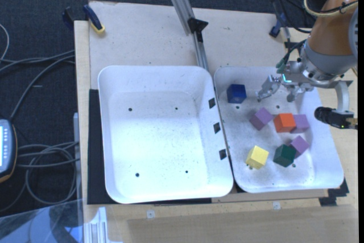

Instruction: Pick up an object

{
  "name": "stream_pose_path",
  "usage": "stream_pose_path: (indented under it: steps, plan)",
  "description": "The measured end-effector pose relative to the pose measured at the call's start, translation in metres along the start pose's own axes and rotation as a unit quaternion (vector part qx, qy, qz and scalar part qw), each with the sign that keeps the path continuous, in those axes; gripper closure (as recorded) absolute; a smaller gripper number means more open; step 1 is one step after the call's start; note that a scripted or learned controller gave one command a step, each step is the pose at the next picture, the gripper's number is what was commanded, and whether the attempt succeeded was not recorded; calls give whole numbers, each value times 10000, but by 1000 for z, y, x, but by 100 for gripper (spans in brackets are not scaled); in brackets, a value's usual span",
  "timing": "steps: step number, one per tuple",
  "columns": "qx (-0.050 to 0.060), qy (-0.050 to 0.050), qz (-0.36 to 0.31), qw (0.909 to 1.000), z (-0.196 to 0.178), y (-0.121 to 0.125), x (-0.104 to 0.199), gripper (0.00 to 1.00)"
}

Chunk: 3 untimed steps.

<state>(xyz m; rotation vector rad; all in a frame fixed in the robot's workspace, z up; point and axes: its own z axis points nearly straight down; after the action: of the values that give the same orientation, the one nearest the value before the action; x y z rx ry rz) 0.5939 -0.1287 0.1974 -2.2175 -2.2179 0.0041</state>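
Gripper (pixel 278 90) hanging over far part of right bin (pixel 324 171), fingers spread apart, nothing betw. them. Blue cube (pixel 236 93) just left of gripper, far-left in that bin. Purple block (pixel 262 118) nearer, orange cube (pixel 284 122) to its right, touching a 2nd purple block (pixel 301 122). 3rd purple block (pixel 300 144) against green cube (pixel 284 155). Yellow cube (pixel 257 157) near-left, apart from rest. Left bin (pixel 114 88) alongside.

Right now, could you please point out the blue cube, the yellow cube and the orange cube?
blue cube (pixel 236 93), camera view, top face.
yellow cube (pixel 257 156), camera view, top face.
orange cube (pixel 284 122), camera view, top face.
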Motion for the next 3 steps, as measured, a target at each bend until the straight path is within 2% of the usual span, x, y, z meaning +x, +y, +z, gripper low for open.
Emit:
stream_pose_path:
  steps: [1, 3]
  plan:
    - [-21, -4, -1, 10000, -2, 1, 0, 0]
    - [-1, -1, -2, 10000, 101, 1, -9, 0]
